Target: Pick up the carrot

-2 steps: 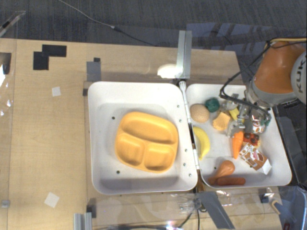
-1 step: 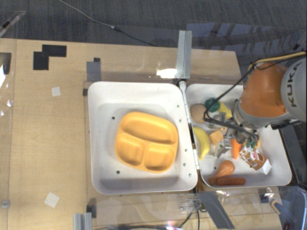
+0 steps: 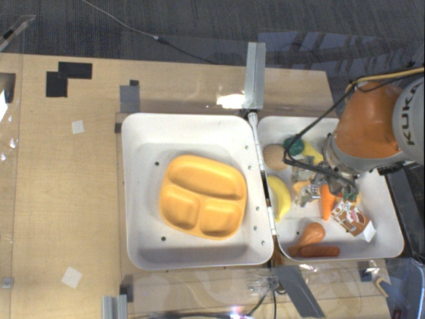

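The carrot [image 3: 326,203] is a small orange piece standing roughly upright in the middle of the right bin [image 3: 392,244]. My gripper [image 3: 323,186] hangs directly over its upper end, below the arm's orange band [image 3: 367,125]. The gripper's metal parts cover the carrot's top, so I cannot make out whether it is touching the carrot.
The right bin also holds a yellow banana [image 3: 281,197], a tan ball [image 3: 273,156], a green and yellow piece [image 3: 300,147], a brown pear shape [image 3: 311,232], a sausage [image 3: 313,250] and a printed packet [image 3: 350,218]. A yellow divided tray [image 3: 201,197] lies in the left bin [image 3: 143,244].
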Action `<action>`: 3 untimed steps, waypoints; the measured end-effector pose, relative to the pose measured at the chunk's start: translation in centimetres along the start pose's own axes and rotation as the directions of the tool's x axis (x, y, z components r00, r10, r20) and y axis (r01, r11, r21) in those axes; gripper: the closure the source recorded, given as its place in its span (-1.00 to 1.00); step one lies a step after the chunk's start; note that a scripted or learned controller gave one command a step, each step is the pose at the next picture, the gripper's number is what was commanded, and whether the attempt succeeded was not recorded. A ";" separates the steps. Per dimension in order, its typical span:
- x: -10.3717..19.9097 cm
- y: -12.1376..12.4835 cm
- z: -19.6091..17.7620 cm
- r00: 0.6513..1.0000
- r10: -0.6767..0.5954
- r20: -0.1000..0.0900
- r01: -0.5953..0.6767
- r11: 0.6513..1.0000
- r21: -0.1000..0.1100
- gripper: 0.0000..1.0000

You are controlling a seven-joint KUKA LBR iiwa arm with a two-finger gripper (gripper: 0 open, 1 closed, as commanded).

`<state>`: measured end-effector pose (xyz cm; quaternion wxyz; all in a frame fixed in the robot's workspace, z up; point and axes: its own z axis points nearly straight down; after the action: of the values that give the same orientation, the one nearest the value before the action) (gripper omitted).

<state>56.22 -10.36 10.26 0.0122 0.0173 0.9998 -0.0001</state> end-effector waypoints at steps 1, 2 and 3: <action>0.4 5.3 -8.8 1.000 -0.021 -0.005 0.021 1.000 -0.002 1.00; 5.6 5.4 -8.4 1.000 -0.002 -0.017 0.002 1.000 -0.001 1.00; -3.5 7.4 -13.1 0.993 0.119 -0.011 -0.119 0.993 0.000 1.00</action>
<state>59.66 -3.03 23.48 0.0066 0.0769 0.9970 0.0011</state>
